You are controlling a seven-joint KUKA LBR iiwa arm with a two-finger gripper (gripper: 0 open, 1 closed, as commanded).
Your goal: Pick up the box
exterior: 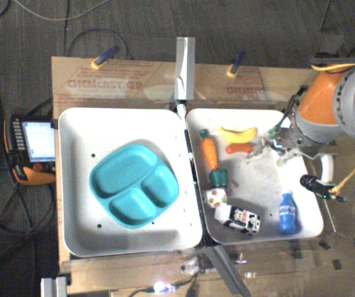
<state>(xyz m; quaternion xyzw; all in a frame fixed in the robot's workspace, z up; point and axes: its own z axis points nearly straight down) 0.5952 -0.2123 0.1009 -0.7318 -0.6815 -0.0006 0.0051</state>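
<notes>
The box (244, 219) is a white carton with black cow-like patches, lying on its side near the front of the right bin (307, 228). A smaller white box with red and green spots (216, 197) sits just left of it. My gripper (268, 156) hangs over the back half of the right bin, well behind the carton and to its right. Its fingers stand open with nothing between them.
A carrot (209, 153), a banana (238, 133), an orange-red piece (239, 148) and a dark green item (219, 177) lie left of the gripper. A blue bottle (287, 213) stands at the front right. The left bin holds a teal divided tray (135, 184).
</notes>
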